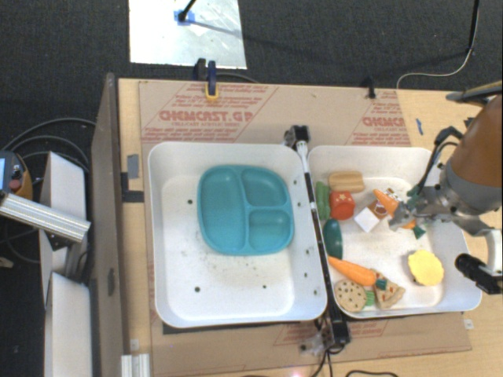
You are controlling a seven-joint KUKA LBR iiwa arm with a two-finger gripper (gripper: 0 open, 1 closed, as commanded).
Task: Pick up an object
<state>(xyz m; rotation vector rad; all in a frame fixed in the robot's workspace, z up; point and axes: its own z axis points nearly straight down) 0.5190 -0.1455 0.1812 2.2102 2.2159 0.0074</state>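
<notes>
The right bin (393, 159) holds several toy foods. Among them are a tan bread piece (346, 181), a red tomato (342, 204), a white cube (367, 220) and a small orange piece (384, 201). A long carrot (352, 271), a cookie (348, 294), a pizza slice (388, 291) and a yellow piece (426, 267) lie near the front. My gripper (405, 216) is low in this bin, just right of the white cube and the orange piece. Small orange and teal bits show at its tip.
A teal divided plate (245, 210) lies in the left bin (177, 273). A green pod (322, 199) and a dark green piece (333, 238) sit against the wall between the bins. The arm (475, 167) covers the right bin's right side.
</notes>
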